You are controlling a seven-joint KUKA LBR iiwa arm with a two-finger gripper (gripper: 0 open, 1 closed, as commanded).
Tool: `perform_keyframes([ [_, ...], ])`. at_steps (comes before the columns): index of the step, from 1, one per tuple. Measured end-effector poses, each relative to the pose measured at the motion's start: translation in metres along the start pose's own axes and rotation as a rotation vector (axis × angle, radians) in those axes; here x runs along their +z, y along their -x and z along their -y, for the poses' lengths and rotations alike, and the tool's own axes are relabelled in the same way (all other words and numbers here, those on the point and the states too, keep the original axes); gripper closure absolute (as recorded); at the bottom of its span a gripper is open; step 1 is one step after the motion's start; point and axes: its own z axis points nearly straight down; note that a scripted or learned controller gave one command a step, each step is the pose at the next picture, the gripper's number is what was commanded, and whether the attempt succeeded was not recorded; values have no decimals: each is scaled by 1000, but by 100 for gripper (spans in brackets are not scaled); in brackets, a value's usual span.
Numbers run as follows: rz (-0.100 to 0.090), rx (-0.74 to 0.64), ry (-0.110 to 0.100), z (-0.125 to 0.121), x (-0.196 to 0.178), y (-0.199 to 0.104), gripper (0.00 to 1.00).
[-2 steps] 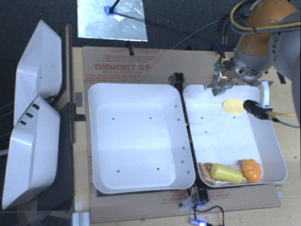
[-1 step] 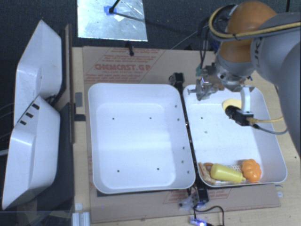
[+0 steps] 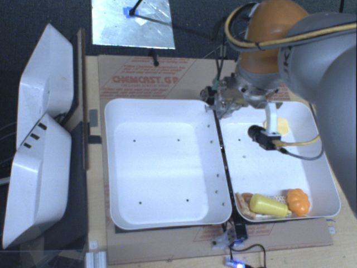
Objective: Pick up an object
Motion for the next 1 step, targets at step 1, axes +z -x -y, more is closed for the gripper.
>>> perform_keyframes([
  [1, 0, 0, 0, 2, -7, -58, 100],
])
